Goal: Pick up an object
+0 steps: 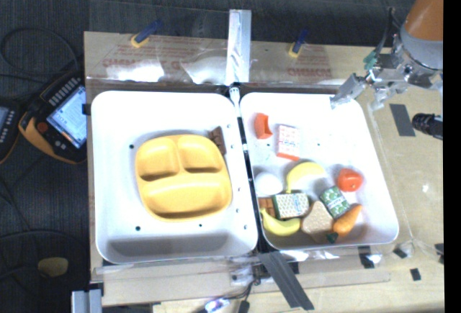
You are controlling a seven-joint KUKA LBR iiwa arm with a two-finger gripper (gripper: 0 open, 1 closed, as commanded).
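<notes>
From the camera view, we judge the pick not yet begun: the gripper [351,91] hangs at the frame's upper right, over the right bin's [374,146] far corner, and we cannot tell whether it is spread or clenched. Next it must descend onto one item (lower right holds a crowd): glossy tomato [350,179], curved banana [279,224], smooth carrot [346,220].

A robotics lab is indicated: two shallow white plastic bins [101,182] are fixed on a taped plywood bench [403,160], with a handheld orange-and-grey control pendant [61,117] laid on dark carpet.
</notes>
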